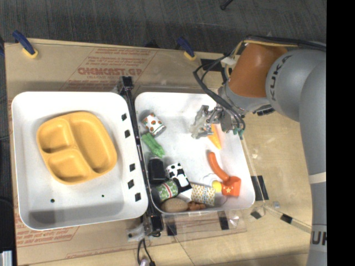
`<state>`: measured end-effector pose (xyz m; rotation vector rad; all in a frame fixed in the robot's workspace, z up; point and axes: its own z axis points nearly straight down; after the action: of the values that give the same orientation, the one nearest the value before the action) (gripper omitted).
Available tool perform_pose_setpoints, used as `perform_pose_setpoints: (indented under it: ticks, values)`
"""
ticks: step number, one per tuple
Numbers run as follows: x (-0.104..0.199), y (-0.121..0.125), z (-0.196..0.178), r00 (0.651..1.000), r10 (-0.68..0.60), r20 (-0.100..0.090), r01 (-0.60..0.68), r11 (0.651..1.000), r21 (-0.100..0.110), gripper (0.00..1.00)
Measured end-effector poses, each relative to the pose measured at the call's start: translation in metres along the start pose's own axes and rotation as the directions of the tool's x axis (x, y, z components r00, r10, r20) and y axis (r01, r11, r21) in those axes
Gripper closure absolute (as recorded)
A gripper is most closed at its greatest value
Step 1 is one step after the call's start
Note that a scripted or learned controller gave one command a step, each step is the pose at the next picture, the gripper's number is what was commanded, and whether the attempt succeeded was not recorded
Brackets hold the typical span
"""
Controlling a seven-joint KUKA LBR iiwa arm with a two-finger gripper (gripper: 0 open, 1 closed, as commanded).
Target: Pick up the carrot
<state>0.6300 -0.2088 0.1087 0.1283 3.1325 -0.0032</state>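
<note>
The carrot (pixel 215 139) is a small orange piece lying in the right bin (pixel 183 97), near the bin's right wall. My gripper (pixel 203 127) hangs over the upper right part of that bin, right next to the carrot's left upper end. The metal body of the gripper hides part of the carrot's top. From this angle I cannot make out whether the carrot is touched or held.
A longer curved orange toy (pixel 217 168) with a red end (pixel 231 187) lies below the carrot. A green vegetable (pixel 152 146), a small can (pixel 153 124), a black-and-white toy (pixel 178 173) and several items crowd the bin's front. The left bin (pixel 22 165) holds a yellow divided plate (pixel 77 146).
</note>
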Motion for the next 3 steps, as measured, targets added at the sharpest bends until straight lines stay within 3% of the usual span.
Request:
perform_pose_setpoints:
  ticks: [1, 2, 3]
  values:
    - [0.067, -0.006, 0.016, 0.951, -0.31, -0.005, 0.31, 0.951, -0.004, 1.0]
    - [0.099, 0.009, -0.037, 0.98, -0.197, -0.004, 0.197, 0.98, -0.002, 1.0]
    - [0.083, 0.063, -0.114, 0.95, -0.311, 0.004, 0.311, 0.95, 0.0, 1.0]
